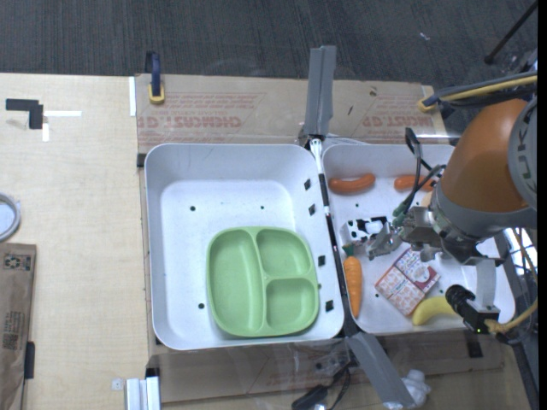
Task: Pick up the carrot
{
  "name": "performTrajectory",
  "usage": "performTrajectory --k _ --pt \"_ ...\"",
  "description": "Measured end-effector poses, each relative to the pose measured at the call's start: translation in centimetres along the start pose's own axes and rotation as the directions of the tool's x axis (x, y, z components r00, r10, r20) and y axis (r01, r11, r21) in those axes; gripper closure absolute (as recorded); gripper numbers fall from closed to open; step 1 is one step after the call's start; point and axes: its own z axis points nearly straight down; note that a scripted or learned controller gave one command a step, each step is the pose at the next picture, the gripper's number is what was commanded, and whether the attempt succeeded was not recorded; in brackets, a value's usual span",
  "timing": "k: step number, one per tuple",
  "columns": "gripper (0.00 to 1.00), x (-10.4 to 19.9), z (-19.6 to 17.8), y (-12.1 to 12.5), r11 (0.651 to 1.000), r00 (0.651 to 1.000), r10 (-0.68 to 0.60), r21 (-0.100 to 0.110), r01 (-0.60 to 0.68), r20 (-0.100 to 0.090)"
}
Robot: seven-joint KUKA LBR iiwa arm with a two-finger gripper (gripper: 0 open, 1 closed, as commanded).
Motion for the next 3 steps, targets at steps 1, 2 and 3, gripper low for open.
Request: performTrajectory --k 1,2,3 --pt "0.00 -0.5 -3.5 -0.4 0.995 0.995 -0.100 -0.002 0.100 0.000" --pt "0.00 2.1 0.0 -0.8 0.953 0.953 -0.304 0.002 0.304 -0.002" --pt "0.00 3.4 -0.1 0.9 0.966 0.966 -0.258 -0.001 0.258 0.000"
